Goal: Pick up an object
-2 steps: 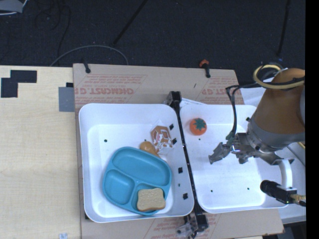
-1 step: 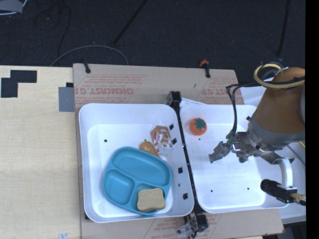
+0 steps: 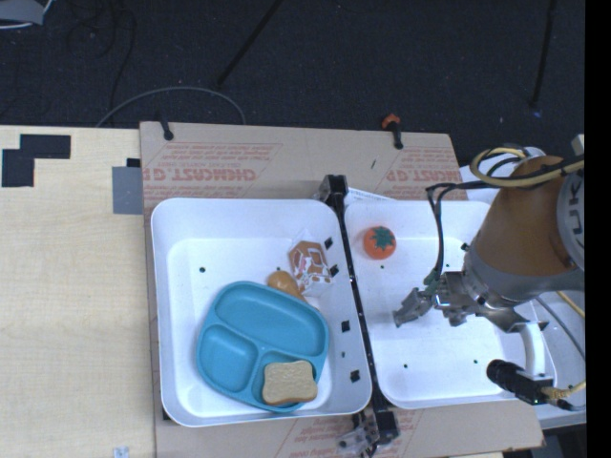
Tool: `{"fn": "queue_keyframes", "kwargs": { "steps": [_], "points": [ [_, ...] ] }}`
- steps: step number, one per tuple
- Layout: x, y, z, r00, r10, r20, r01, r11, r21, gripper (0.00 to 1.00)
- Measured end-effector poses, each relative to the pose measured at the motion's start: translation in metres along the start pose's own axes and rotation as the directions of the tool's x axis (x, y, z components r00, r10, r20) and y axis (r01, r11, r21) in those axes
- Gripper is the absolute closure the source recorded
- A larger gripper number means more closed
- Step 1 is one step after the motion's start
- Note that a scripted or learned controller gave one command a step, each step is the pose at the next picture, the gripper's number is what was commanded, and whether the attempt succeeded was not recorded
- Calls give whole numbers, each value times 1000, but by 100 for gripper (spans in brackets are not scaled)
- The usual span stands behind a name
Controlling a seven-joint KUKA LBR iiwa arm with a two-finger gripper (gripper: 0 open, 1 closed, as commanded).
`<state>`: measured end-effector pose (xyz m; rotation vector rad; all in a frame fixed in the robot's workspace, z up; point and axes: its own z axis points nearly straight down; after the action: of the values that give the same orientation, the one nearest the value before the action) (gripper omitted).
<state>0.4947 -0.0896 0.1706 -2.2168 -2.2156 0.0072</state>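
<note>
The arm [image 3: 525, 227] hangs over the right bin [image 3: 420, 389]; its pincer [image 3: 412, 308] stands apart, holding nothing. The tomato [image 3: 379, 241], beyond the pincer, is not yet picked.

Smooth glossy white plastic bins [image 3: 181, 256], matt blue plastic tray [image 3: 248, 337], printed brown cardboard [image 3: 286, 160] beneath, pale wood bench [image 3: 67, 303].
</note>
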Motion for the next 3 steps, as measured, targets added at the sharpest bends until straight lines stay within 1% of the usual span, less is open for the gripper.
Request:
{"fn": "queue_keyframes", "kwargs": {
  "steps": [1, 2, 3],
  "points": [
    [0, -5, 44, 1000, -1, 0, 1, 1000, 0, 0],
    [0, -5, 84, 1000, 0, 1, 0, 1000, -6, 0],
    [-1, -5, 72, 1000, 7, 0, -7, 1000, -6, 100]
  ]
}}
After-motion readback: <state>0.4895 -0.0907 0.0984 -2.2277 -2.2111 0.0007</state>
